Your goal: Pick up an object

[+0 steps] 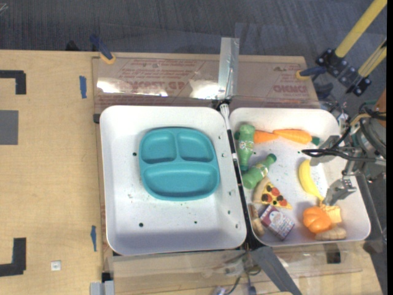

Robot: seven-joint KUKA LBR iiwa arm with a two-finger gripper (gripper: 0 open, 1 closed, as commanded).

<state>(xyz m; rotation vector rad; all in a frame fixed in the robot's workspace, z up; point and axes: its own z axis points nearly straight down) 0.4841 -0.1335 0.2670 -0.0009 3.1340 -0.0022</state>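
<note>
One banana (307, 178) lies just beside the hand (336, 176)

Wood bench (43, 183), blue tape bits; dk grey carpet floor (153, 11) behind.

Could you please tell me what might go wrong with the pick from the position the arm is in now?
The gripper sits low at the right bin's right side, between the banana and the orange pumpkin-like toy. These lie close together, so it may catch two things or push one away. It is also near the bin's right wall, which it could strike. The rounded toys might slip out.
</note>
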